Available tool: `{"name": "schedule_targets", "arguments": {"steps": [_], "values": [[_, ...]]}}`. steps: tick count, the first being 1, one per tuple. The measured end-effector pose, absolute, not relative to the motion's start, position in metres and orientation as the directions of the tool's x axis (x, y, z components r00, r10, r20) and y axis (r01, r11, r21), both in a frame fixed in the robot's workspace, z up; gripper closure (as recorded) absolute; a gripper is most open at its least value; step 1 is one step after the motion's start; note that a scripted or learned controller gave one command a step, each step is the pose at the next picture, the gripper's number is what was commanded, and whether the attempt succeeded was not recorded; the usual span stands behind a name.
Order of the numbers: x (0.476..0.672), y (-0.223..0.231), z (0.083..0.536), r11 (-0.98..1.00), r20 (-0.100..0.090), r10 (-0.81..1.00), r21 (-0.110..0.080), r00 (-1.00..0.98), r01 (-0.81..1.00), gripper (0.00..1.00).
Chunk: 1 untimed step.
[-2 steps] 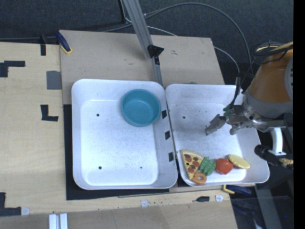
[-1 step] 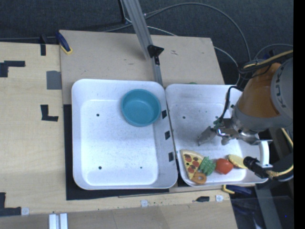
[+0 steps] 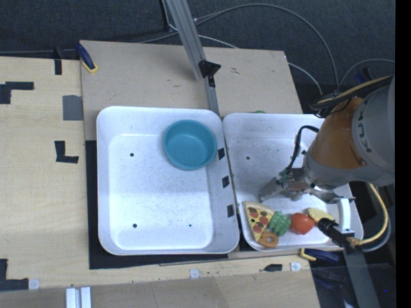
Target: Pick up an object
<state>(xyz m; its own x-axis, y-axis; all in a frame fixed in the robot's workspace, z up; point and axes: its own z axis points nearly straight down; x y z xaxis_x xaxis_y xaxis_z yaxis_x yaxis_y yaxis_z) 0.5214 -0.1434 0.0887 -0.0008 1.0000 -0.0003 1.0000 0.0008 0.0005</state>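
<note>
Toy food lies bunched along the near edge of the right bin (image 3: 257,130): a pizza slice (image 3: 257,218) with dark and red toppings, a green ridged piece (image 3: 279,222) touching it on its right, a small orange-brown ring (image 3: 268,239) just below the two, a red tomato-like ball (image 3: 301,222) further right, and a yellow piece (image 3: 318,215) with a dark tip beside the ball. All five rest on the bin floor, none lifted.

Just above this cluster hangs the gripper (image 3: 277,187), at the end of the grey arm (image 3: 376,130) with its orange band (image 3: 337,140) reaching in from the right. Its metal fingers point left and downward toward the bin floor, near the pizza slice but apart from it; nothing sits between them. Whether the fingers stand apart or together cannot be told from this slanted view.

In the left bin (image 3: 122,191) a blue bowl (image 3: 189,144) sits upright at the far right corner, close to the wall shared with the right bin.
</note>
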Motion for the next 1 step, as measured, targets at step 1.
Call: {"name": "schedule_targets", "arguments": {"steps": [1], "values": [[0.5219, -0.1442, 0.1010, 0.000, -0.002, 1.000, 0.004, 0.000, 1.000, 1.00]]}}
